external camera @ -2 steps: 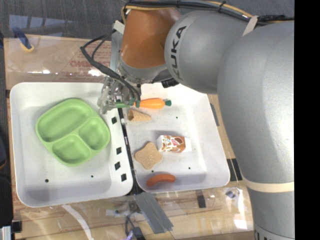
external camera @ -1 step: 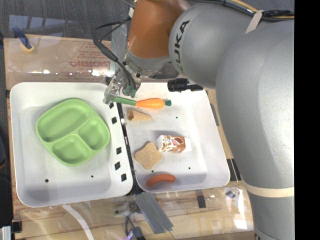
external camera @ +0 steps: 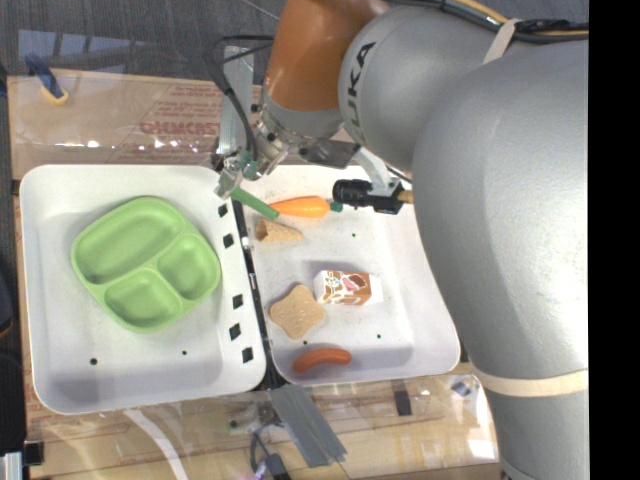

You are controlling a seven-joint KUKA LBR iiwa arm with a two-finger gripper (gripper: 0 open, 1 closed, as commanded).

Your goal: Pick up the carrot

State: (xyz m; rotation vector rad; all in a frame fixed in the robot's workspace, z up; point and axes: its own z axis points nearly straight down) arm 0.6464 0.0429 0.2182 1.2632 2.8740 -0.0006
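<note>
Carrot (external camera: 300, 207) lies in the right bin (external camera: 420, 308), not lifted. Gripper (external camera: 238, 173) sits at its green top; grip state cannot be told.

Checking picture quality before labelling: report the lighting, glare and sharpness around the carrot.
Camera view: even, soft light; the carrot is sharp, casting little shadow on the right bin; faint glare streaks the clear plastic sheet behind the bins; the arm looms large, slightly soft.
</note>
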